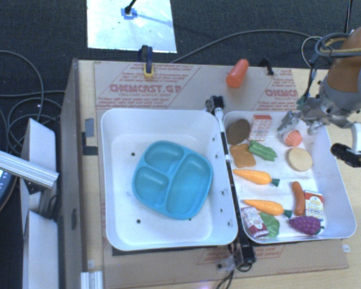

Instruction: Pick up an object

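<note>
1. Arm (349, 65) enters from the right; the tool (301, 120) sits over the far corner of the right bin (343, 212).
2. Tool state: two light fingers (287, 123) splay apart, one toward the left and one toward the right. Nothing is visibly clamped between them.
3. A salmon-pink round piece (293, 138) lies just below the tool, near the left finger's tip. Contact between them cannot be told from this angle.
4. A pale round biscuit (299, 159) lies just nearer than the pink piece, in the same bin.
5. Left of the tool, still in the right bin: a small red-and-white packet (261, 126), then a brown oval piece (238, 130) at the bin's far left corner.
6. Below and left of the tool: a green pepper (262, 150) and a toast slice (242, 156) side by side, then a carrot (253, 176) lying crosswise.
7. Well toward the near end from the tool: a second carrot (265, 206), a sausage (298, 198) standing lengthwise, a carton (314, 204) beside it, purple grapes (305, 224), and a red packet with a green item (257, 221) at the near left corner.
8. Left bin (117, 161), well left of the tool, holds a blue divided plate (172, 179).
9. An orange cylinder (237, 73) lies on the surface (186, 86) outside the bins, up and left of the tool.
</note>
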